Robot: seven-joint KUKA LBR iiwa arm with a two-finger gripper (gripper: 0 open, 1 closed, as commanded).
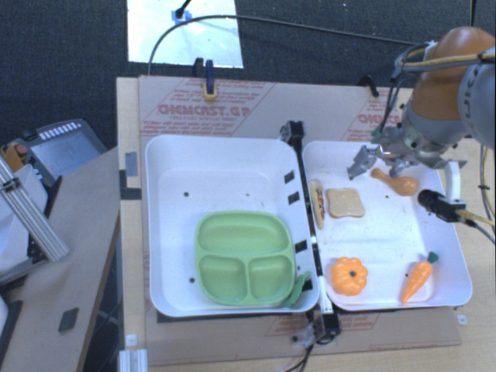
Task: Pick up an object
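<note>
gripper [370, 161] spread, holding nothing, above bread slice [345, 202]; bare bin floor between slice and carrot [417, 280]

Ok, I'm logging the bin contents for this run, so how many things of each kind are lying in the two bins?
Green divided tray: 1
Toast slice: 1
Sandwich or hot dog: 1
Pumpkin: 1
Carrot: 1
Drumstick: 1
Total: 6, the tray in the left bin and the five toy foods in the right bin.
</note>
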